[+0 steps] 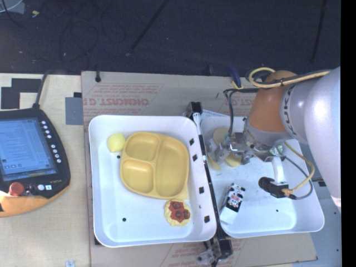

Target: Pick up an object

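Observation:
My gripper (224, 151) is low in the right bin (300, 221), at its far left corner. A pale round object (220, 134) lies just behind it, and a small yellow object (233, 161) sits right against its front side. Whether either one is touched is hidden by the wrist. A small black-and-white box (234, 198) lies nearer the front of the same bin, apart from the gripper. In the left bin (105, 221) rest a yellow divided plate (154, 164), a yellow ball (115, 142) at the far left corner, and a red-topped pizza-like toy (177, 212).
The raised divider (201, 171) between the two bins runs just left of the gripper. A teach pendant (29, 152) lies on the bench far left. The bins rest on cardboard (144, 93).

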`<state>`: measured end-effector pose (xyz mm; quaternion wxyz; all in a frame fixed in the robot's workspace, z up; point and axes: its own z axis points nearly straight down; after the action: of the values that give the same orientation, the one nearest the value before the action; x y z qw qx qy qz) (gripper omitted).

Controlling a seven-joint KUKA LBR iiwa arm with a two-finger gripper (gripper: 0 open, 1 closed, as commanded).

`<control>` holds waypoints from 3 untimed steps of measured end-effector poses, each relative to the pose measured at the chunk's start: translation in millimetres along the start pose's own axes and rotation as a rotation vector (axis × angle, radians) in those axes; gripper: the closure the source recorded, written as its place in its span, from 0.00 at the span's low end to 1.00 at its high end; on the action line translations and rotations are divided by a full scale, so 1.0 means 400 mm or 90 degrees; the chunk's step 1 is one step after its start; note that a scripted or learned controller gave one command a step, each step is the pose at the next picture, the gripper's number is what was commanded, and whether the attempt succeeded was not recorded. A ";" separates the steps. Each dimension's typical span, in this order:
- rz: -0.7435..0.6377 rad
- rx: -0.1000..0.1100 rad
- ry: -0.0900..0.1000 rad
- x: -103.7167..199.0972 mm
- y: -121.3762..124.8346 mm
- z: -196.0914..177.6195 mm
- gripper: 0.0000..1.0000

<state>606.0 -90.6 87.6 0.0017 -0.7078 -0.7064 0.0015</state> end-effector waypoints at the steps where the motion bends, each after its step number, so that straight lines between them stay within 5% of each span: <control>1: -0.002 -0.002 0.000 0.021 0.096 -0.001 0.00; 3: -0.002 -0.001 0.000 0.023 0.094 -0.001 0.00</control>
<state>643.5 -81.4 87.7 0.0007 -0.7065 -0.7077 0.0010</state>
